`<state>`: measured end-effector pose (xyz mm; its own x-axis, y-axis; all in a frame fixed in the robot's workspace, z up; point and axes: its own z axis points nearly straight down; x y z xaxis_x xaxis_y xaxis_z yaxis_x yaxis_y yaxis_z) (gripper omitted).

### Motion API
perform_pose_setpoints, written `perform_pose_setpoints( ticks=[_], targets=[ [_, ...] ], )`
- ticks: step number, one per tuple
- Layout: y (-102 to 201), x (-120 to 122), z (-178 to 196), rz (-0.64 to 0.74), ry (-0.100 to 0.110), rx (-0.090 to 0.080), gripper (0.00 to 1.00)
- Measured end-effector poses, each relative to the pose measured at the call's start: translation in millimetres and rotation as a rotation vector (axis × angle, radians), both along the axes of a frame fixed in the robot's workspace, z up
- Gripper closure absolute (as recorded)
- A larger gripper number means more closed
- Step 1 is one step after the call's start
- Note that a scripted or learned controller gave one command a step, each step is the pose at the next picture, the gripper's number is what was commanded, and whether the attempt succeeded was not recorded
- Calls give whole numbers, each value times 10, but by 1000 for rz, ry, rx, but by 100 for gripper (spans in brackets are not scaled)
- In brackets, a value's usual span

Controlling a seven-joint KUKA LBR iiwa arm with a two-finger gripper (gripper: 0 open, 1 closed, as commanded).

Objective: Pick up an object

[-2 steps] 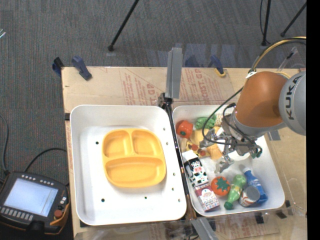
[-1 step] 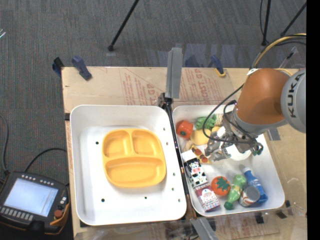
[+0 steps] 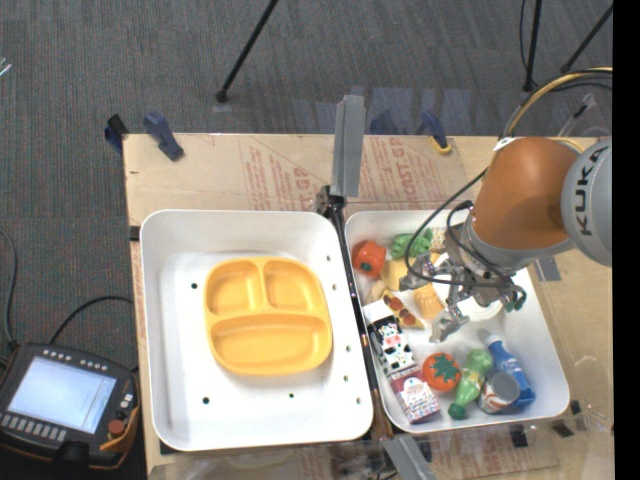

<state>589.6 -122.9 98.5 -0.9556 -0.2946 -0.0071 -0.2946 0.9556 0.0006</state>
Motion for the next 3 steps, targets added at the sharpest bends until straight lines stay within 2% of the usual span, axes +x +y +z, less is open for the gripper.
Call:
perform_pose_setpoints(
  ticks=[1,2,3],
  targets=[
    [68,234,-114,34,6,0,0],
    [-522,-264,-107,226,5,-2,0],
    [-819,-258,-109,302,2,5,0]
  ],
)
